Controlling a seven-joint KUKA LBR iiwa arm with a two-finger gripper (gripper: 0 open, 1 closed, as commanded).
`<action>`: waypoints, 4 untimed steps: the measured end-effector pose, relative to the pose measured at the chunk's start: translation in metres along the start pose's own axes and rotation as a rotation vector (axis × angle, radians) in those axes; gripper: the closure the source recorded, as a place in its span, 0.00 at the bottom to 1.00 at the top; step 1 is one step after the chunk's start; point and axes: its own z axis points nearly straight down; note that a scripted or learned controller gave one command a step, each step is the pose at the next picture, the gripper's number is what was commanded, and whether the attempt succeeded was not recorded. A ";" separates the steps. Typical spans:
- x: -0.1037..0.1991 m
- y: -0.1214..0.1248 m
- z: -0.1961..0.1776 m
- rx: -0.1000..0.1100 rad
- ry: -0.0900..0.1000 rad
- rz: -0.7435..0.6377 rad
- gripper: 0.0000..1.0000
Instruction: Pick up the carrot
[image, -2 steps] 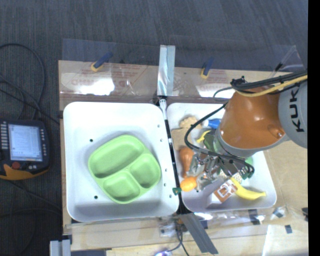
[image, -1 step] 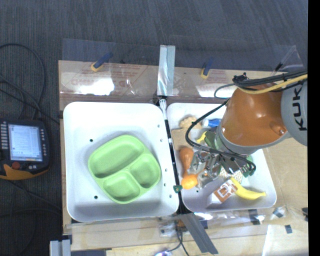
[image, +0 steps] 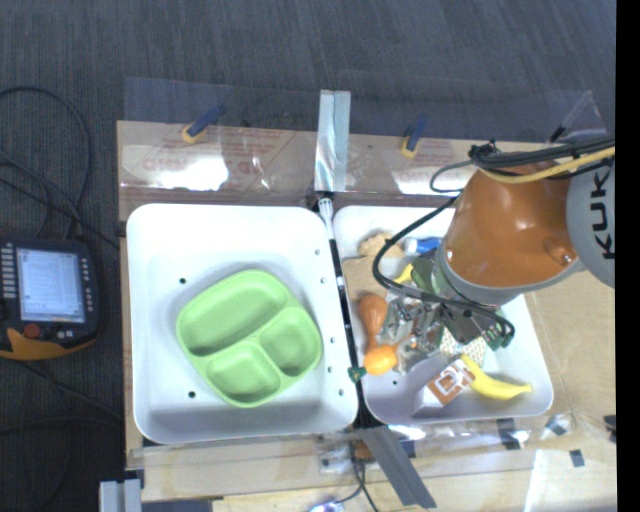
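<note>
While the arm (image: 520, 225) hangs over the right bin (image: 535, 400), you are in the approach step: the gripper (image: 425, 325) sits low among the clutter, and nothing is visibly between its fingers.

Camera view, entry 1: the carrot (image: 373, 312) lies near the bin's left wall, slanting down toward an orange ball (image: 379, 360) just beside its lower end (the 2 may touch; you cannot tell). The gripper is just beside the carrot on its right. Whether it stands open or closed cannot be told; wrist and cables mask it.

Entry 2: a banana (image: 497, 384) lies toward the bin's lower right with a small printed box (image: 452, 381) next to it, both well clear of the carrot. The left bin (image: 160, 250) holds 1 green divided plate (image: 250, 337).

Judgement: your next move calls for shifting the gripper left until it straddles the carrot's middle, jaws set across its width, then closing and lifting. Watch the wall and the ball.
</note>
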 end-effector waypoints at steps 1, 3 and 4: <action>-0.002 0.000 -0.009 0.002 -0.002 0.000 1.00; -0.059 0.036 -0.140 0.001 -0.011 0.008 1.00; -0.042 0.084 -0.039 -0.006 0.007 -0.009 1.00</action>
